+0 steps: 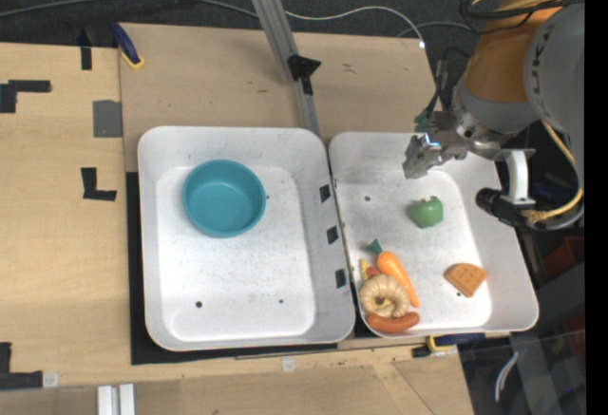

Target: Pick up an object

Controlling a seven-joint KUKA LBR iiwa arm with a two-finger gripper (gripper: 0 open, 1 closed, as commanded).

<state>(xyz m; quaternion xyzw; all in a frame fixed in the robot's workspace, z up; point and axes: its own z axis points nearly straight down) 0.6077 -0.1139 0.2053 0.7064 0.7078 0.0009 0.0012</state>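
Note:
My gripper (419, 161) hangs over the back part of the right bin (380, 166), just up and left of a green pepper-like toy (427, 212). Nothing shows between its fingers. Near the bin's front left lie an orange carrot (396, 274), a beige ridged pastry-like toy (382, 292) and a red piece (391, 321) under it. An orange waffle-like wedge (465, 279) rests at the front right.
The left bin (171, 309) holds a teal bowl (223, 198) near its back. A slanted metal pole (275, 19) rises behind the bins. The grey arm with its orange band (508, 33) and cables crowd the right side.

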